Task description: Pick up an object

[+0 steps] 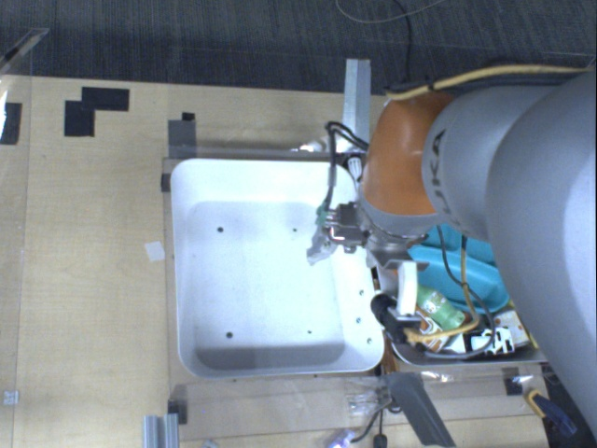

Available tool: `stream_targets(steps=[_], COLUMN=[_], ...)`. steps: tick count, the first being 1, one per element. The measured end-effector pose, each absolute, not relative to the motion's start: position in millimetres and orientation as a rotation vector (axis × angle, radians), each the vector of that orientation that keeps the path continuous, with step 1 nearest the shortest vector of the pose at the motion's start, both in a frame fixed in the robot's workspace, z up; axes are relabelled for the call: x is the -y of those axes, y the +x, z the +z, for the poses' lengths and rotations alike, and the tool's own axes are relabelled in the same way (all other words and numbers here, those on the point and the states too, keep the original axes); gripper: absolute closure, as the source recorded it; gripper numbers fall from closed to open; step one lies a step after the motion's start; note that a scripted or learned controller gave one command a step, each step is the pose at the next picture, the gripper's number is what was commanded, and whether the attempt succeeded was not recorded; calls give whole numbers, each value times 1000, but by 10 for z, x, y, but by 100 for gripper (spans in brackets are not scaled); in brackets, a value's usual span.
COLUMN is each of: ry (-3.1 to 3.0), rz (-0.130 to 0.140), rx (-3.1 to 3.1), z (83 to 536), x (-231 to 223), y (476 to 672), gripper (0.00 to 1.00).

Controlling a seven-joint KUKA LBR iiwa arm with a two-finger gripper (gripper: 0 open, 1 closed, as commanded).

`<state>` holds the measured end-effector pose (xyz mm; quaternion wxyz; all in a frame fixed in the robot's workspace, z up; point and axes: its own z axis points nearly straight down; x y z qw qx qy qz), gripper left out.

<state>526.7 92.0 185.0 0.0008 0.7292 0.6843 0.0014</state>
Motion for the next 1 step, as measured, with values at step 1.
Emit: stream_targets(steps=[1], ry=[2108], rz=[4], rx=[-2325], z=[2131], x=[-201], y=[5449], gripper=[0])
